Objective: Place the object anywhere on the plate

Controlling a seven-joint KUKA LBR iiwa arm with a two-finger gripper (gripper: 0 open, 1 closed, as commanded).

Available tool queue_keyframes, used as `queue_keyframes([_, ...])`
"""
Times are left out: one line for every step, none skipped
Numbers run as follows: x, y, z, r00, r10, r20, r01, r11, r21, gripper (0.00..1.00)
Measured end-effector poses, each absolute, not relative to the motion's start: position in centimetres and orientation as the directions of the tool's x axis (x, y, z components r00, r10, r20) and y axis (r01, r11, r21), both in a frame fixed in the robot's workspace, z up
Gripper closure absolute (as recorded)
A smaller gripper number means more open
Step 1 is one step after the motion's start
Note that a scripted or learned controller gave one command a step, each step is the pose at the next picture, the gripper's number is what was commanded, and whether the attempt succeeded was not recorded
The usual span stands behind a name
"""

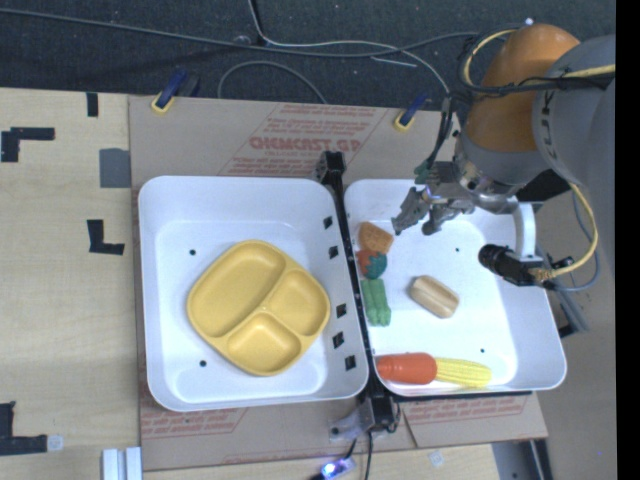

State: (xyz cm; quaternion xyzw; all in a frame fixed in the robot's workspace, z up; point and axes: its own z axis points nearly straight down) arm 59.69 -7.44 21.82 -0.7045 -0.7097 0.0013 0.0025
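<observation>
We see the tool (422, 218) spread open and empty, hovering over the right bin (520, 343). Just below and left of it lie an orange-brown food piece (376, 237), a teal bit (375, 264) and a green vegetable (377, 301), crowded against the divider (345, 268); a finger could strike that wall or pinch two at once. The bread roll (434, 296) below has open room around it. The yellow plate (259, 308) sits far left, and a low carry risks clipping the divider
</observation>
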Motion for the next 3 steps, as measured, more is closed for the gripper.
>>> queue_keyframes([59.8, -1.7, 20.5, -0.007, 1.000, 0.001, 1.000, 0.007, -0.008, 1.00])
queue_keyframes([60.0, 4.1, 21.5, -0.008, 1.000, 0.001, 1.000, 0.008, -0.006, 1.00])
queue_keyframes([59.6, 10.4, 21.0, -0.008, 1.000, 0.000, 1.000, 0.008, -0.007, 1.00])
